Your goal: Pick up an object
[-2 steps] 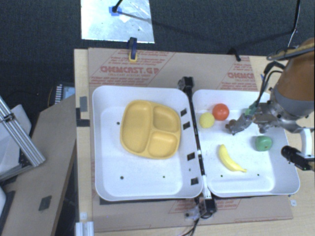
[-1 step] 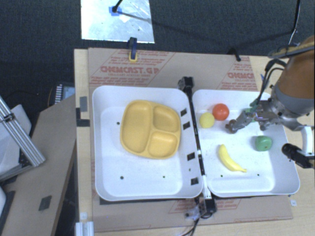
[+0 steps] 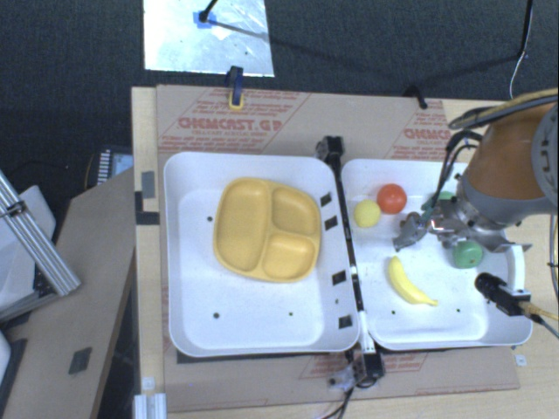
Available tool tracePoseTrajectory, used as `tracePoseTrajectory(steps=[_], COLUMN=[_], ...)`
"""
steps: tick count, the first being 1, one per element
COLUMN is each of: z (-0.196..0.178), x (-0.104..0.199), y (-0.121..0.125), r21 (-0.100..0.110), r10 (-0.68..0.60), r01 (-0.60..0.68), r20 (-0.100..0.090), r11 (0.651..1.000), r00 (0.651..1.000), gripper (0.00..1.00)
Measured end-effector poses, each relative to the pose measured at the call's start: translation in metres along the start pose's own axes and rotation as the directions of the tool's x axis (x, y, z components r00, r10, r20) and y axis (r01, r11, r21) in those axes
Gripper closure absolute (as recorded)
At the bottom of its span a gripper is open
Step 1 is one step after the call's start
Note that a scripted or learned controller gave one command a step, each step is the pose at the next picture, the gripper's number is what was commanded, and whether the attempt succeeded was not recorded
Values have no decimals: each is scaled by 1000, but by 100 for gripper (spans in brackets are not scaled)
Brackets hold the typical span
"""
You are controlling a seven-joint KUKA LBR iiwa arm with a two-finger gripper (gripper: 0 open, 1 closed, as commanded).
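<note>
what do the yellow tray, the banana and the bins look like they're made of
Yellow tray: probably molded plastic, matte, with one even color and soft rounded compartment walls.
Banana: likely a plastic toy, smooth and uniformly yellow with no marks.
Bins: seemingly thin formed plastic or foam, white, with rounded corners and a faint sheen; the view cannot settle which.

Two shallow white bins sit side by side on a brown board. The left bin (image 3: 188, 260) contains a yellow divided plate (image 3: 266, 229) lying flat near its centre. The right bin (image 3: 437, 326) contains a red ball (image 3: 391, 197) touching a yellow ball (image 3: 367, 214) near the far edge, a banana (image 3: 408, 283) toward the near side, and a green ball (image 3: 467, 253) beside the arm. The gripper (image 3: 412, 230) is positioned low over the right bin, between the yellow ball and the banana. The arm (image 3: 511, 168) enters from the right.
</note>
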State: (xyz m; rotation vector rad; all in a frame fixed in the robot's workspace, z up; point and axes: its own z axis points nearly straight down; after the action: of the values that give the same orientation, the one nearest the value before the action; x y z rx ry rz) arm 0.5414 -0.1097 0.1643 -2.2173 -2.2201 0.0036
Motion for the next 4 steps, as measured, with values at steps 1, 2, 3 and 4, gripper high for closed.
tracePoseTrajectory(steps=[1,2,3,4], z=[57,81,69,23], x=[6,6,6,-2], y=[7,7,9,12], r21=[0,-2,-6,-10], r10=[1,2,3,3], r01=[-1,-2,-3,-3], r20=[0,0,1,3], r11=[1000,1000,1000,1000], r00=[1000,1000,1000,1000], gripper=[0,0,100,100])
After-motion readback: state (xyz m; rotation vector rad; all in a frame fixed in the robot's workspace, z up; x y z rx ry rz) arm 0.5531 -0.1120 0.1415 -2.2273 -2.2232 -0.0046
